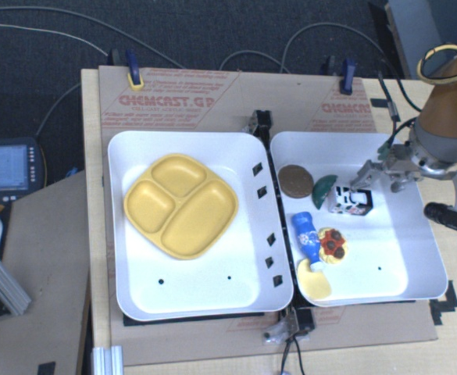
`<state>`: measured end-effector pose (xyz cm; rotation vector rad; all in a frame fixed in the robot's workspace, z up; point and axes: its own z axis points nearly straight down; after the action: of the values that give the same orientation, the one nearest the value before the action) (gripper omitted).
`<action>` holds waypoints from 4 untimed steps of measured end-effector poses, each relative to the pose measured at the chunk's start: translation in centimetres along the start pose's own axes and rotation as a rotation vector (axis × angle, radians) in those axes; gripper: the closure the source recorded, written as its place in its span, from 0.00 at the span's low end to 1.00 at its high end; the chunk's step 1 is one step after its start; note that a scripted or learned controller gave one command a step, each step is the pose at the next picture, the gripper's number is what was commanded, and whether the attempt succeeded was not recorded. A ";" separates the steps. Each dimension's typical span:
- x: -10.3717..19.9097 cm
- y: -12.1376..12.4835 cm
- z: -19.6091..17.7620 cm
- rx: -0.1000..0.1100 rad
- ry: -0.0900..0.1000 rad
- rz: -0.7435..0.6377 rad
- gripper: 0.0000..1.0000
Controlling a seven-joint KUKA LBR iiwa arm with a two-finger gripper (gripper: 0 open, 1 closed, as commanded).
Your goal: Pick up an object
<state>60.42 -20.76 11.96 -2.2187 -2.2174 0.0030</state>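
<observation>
The yellow divided plate (181, 205) is lying alone in the left bin (134, 287), well apart from anything the arm is reaching toward. The task's candidates are all sitting in the right bin (400, 264), clustered toward the wall it shares with the left bin.

Taking the black-and-white toy (351, 201) as the landmark: the brown disc (295, 180) is lying off to its left, and the green piece (323, 189) is sitting just beside it on that same side, looking as if it is touching it. The blue and yellow toy (310, 252) is lying below and to its left, its long axis running down toward the bin's near edge, with the red and yellow piece (333, 244) nestling against it.

The gripper (362, 180) is hovering just above and to the right of the black-and-white toy, reaching in from the right, so that toy is likely the nearest target, lying down and slightly left of the claw. Whether the claw is apart or together I cannot tell, and nothing is visibly clamped in it.

On writing: the brown board (173, 92) behind the bins is showing red print reading "CHEMCAST", repeated near the right clamp. The markings on the landmark toy are too small to read.
</observation>
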 end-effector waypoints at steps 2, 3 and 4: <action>0.0 0.9 0.1 -0.032 -0.006 -0.002 1.00; 1.0 1.1 -5.8 -0.009 -0.004 -0.003 1.00; 1.6 1.6 -10.5 -0.011 -0.003 -0.003 1.00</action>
<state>62.11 -19.16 22.46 -2.2224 -2.2279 -0.0053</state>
